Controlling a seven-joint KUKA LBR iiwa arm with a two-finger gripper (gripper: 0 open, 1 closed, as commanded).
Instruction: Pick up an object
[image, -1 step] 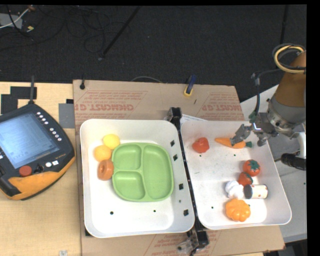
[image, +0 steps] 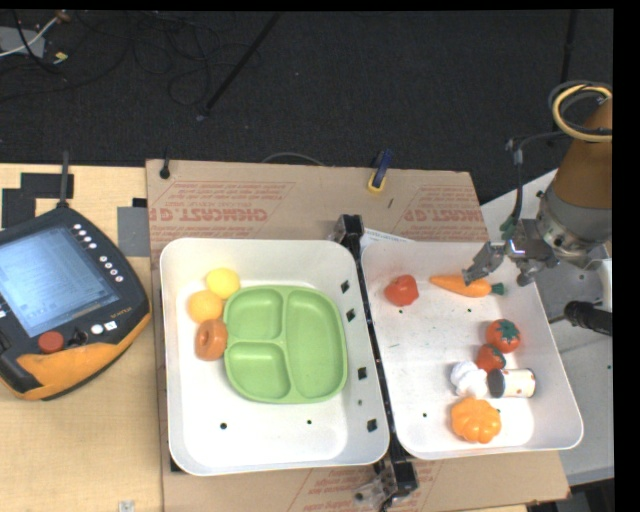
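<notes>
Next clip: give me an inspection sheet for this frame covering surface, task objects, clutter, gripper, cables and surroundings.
Surface: two white bins, left bin and right bin, on cardboard.
Task objects: right bin holds a carrot, red tomato, two small red toys, white toy, orange pumpkin.
Clutter: left bin holds a green divided tray, two yellow fruits, a doughnut.
Gripper: gripper at the carrot's right end; grasp unclear.
Cables: black cables on dark floor.
Surroundings: teach pendant at left.

Orange toy carrot with green tip, lying flat, roughly level, pointed end left; it sits right at the gripper fingertips, just below-left of them. Contact or hold can't be told. In right bin, upper area.
</notes>
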